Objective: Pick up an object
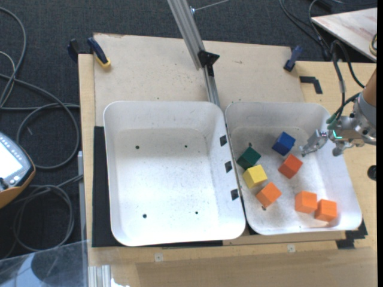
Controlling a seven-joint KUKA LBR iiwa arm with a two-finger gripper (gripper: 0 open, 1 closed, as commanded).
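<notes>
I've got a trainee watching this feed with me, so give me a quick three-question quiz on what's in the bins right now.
1. True or false: the blocks all lie in the bin nearest the arm.
2. How many orange blocks are in the right bin?
A. two
B. three
C. four
3. Which block lies closest to the gripper: blue, green or yellow?

Key
1. True. All seven sit in the right bin, not the left bin.
2. C. Four: one below the blue block, one below the yellow block, and two near the front right corner.
3. Blue. The green block and the yellow one lie further left.
</notes>
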